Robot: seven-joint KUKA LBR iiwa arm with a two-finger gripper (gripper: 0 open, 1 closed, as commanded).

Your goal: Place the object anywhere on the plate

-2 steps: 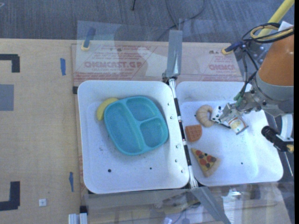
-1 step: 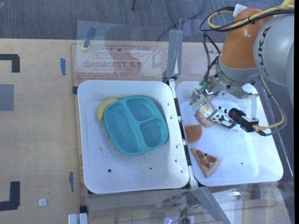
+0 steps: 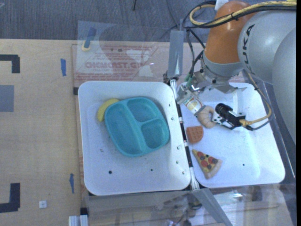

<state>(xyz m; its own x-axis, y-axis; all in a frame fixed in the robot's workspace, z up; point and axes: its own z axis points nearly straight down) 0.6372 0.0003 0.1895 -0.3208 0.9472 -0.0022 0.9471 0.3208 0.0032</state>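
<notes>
Grey carpet runs behind my bench, and on the pale wooden top sit two shallow white bins, the left bin point(image 3: 94, 173) and the right bin point(image 3: 263, 168), touching along their inner walls. From my seat I see the teal plate point(image 3: 136, 125), three compartments, lying in the left bin with a yellow banana point(image 3: 104, 108) tucked under its upper-left edge. The right bin has the loose pieces: a tan lumpy object point(image 3: 205, 117) near the dividing wall, a round orange-brown piece point(image 3: 194, 134) just below it, and a pizza slice point(image 3: 207, 163) lower still. The gripper point(image 3: 194, 97) is down at the upper-left corner of the right bin, just above the tan object, but the wrist and cables crowd it — I cannot tell how it stands, nor whether it has anything. I judge we are at the pick stage: nothing from the right bin is on the plate yet. The next move calls for a secure grasp on one piece, a lift clear of the two bin walls, then a carry leftward over the plate. For writing, I read "UKA" on the grey arm point(image 3: 263, 36) — part of the maker's name — and faint reddish lettering on the clear sheet point(image 3: 117, 60) behind the left bin, too washed out to make out.
</notes>
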